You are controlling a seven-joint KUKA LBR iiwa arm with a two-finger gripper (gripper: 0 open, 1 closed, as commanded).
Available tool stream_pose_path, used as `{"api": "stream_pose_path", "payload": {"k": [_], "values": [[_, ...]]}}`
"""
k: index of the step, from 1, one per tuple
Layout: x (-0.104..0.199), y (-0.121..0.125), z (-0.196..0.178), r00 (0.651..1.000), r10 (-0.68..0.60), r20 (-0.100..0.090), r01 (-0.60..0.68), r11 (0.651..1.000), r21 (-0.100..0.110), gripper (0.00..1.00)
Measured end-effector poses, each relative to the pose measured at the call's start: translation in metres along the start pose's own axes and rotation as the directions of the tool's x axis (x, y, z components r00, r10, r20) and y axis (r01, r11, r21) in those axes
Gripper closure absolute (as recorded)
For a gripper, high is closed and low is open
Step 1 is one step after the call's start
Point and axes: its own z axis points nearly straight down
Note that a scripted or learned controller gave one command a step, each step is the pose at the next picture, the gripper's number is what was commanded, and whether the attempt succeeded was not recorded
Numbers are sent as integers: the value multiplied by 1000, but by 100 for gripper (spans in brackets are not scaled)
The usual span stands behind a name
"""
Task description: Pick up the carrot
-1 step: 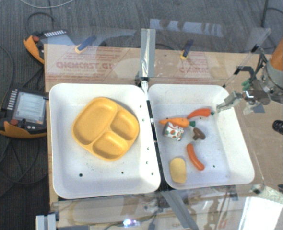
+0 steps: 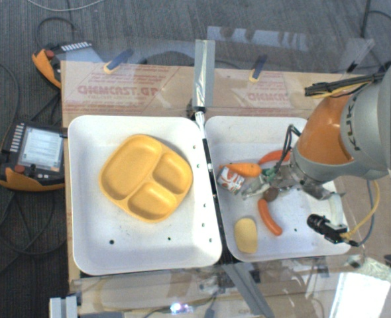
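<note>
Carrot [image 2: 243,169] lies in the right bin [image 2: 328,240], just left of the claw [image 2: 265,185], apparently untouched. Claw finger state cannot be determined. Red-and-white can [image 2: 230,179], label unreadable, sits beside it. Arm [image 2: 335,141] reaches in from the right, wrist low.

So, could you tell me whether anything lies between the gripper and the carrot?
Nothing visible does. The gripper sits just below the carrot in the right bin; a red-and-white object lies against the carrot's left end, off to the side.
</note>
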Motion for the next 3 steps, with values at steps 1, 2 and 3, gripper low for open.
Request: {"api": "stream_pose_path", "payload": {"k": [1,2,3], "values": [[-1,1,-10,1000,1,2,-1,1000,-3,100],[86,5,-93,968,251,0,-251,968,13,100],[46,-53,-119,930,369,3,-369,929,15,100]]}}
